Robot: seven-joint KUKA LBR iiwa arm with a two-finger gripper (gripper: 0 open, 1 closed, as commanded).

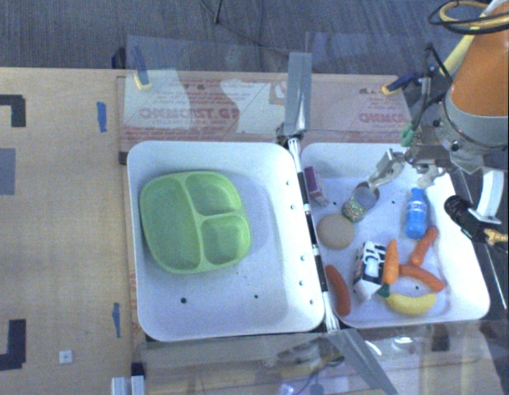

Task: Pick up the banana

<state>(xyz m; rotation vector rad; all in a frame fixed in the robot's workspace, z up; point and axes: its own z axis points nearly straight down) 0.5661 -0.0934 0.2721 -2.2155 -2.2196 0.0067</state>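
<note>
The yellow banana [410,303] lies near the front edge of the right bin [468,299], partly under an orange carrot [423,278]. My gripper [406,173] hangs over the back of that bin, well behind the banana. Its fingers [384,169] are spread open with nothing between them. The orange-banded wrist comes in from the upper right.
The right bin also holds a blue bottle [415,216], a tin can [361,202], a brown round piece [336,231], a purple item [313,185], a red sausage [339,290], a black-and-white carton [369,266] and two more carrots [390,262]. A green divided plate [196,220] lies in the left bin [238,311].
</note>
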